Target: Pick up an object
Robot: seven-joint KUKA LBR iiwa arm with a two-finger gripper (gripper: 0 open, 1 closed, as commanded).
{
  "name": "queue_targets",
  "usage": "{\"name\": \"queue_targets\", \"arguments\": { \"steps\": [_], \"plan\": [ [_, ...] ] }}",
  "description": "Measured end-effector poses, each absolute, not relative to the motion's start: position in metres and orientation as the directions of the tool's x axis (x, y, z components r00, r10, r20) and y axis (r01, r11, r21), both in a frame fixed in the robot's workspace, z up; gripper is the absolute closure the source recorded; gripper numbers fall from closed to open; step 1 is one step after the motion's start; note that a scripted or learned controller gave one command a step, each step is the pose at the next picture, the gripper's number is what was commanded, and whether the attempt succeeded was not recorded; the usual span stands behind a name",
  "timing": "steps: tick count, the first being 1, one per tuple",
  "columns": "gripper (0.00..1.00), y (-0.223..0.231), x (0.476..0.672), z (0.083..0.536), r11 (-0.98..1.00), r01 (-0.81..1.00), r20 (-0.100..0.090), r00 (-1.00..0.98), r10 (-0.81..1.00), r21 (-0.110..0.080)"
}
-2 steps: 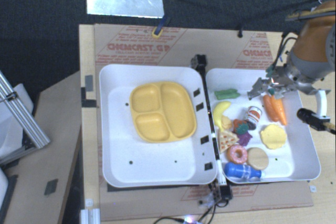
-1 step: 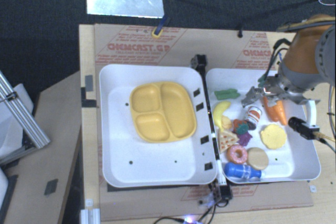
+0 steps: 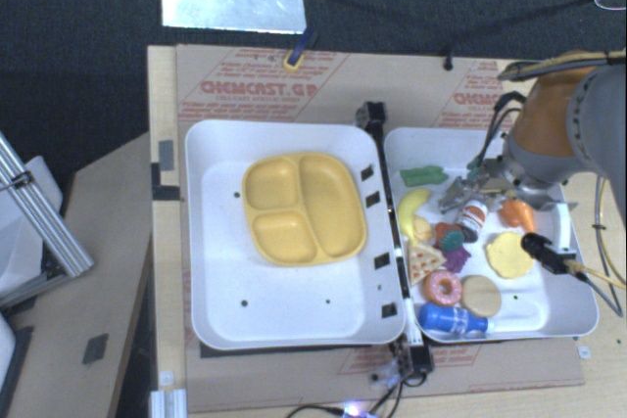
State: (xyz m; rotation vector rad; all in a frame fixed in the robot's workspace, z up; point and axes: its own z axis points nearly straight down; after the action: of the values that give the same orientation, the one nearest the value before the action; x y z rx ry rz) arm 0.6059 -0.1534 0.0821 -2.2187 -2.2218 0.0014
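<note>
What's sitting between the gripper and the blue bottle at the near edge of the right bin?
The gripper hovers near the bin's far side. Between it and the blue bottle lie the purple piece and the pink donut.

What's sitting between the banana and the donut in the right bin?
In the camera view, a pizza slice lies between the banana and the donut.

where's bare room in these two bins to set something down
Left bin: bare floor all around the yellow divided plate, widest along its near edge. Right bin: crowded with toy food from green piece down to blue bottle; gripper sits among it.
</note>
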Motion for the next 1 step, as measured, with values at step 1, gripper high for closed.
{"name": "queue_targets", "arguments": {
  "steps": [1],
  "plan": [
    [1.00, -0.1540, 0.6076, 0.0958, 0.001, 1.000, -0.001, -0.001, 1.000, 0.004]
  ]
}}
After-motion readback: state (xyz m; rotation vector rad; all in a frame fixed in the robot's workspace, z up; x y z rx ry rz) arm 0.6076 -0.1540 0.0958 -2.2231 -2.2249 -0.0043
